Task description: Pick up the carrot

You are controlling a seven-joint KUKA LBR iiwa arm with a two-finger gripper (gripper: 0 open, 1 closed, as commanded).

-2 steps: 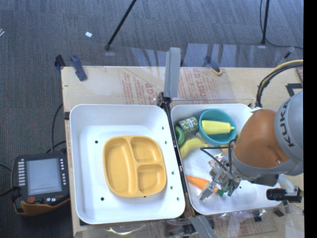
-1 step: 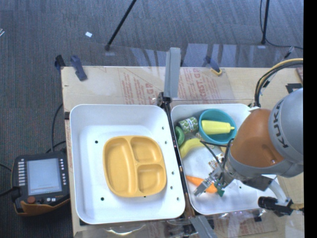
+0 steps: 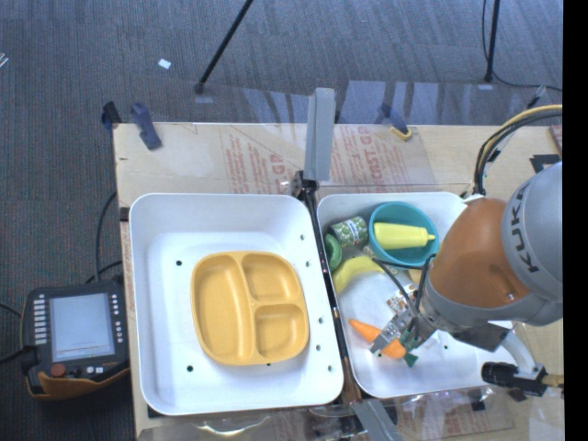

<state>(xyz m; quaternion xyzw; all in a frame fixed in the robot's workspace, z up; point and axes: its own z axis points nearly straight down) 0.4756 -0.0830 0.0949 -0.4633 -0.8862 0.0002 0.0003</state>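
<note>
Grey carpet; plywood bench; white bins.

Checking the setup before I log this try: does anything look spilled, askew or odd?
Nothing stands out. The yellow plate lies flat in the left bin; the carrot lies in the right bin, by the hand.

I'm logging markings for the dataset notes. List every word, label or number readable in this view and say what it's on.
"KUK": white letters on the grey arm, running off at the picture's edge.
Red printing on the brown board behind the bins: upside down and too blurred to read.
Label on the small green can in the right bin: too small to read.
Screen of the handheld pendant: nothing legible.
</note>
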